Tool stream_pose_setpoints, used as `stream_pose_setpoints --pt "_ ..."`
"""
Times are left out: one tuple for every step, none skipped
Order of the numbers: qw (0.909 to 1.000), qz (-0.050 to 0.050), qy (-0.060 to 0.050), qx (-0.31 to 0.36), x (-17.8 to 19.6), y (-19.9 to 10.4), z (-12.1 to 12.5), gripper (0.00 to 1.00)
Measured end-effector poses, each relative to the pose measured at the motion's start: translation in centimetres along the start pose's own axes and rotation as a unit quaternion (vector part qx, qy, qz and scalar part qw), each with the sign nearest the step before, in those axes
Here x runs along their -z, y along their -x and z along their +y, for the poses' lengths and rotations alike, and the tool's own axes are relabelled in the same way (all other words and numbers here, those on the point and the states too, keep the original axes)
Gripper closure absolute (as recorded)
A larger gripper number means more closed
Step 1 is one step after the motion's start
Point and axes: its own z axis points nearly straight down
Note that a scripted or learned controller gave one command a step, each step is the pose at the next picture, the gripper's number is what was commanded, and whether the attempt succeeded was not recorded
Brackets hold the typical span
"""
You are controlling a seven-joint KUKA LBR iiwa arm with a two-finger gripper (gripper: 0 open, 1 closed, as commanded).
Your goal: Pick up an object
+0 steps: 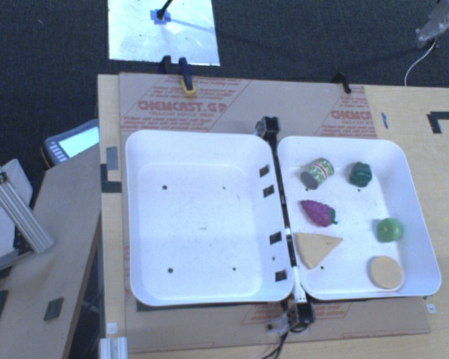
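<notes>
The right bin (416, 200) holds several small objects. A little can (318, 172) lies on its side at the back left. A dark green lumpy object (361, 173) sits to the right of the can. Near the bin's left wall is a purple bunch of grapes (318, 212). By the right wall rests a green round fruit (389, 229). At the front left lies a tan wedge (316, 247), and a tan round disc (386, 272) lies at the front right.
The left bin (202, 144) adjoins the right bin along a divider with black clips (273, 193). Behind the bench lies a shiny metal plate (163, 21). A screen device (71, 144) and a metal rail (15, 208) stand to the left.
</notes>
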Motion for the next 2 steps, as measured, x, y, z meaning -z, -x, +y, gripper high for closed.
stream_pose_setpoints --pt "1.0 0.001 -0.007 0.002 0.2 0.0 0.0 1.0" --pt "0.9999 0.004 -0.014 0.003 -11.8 -9.4 1.9 1.0"
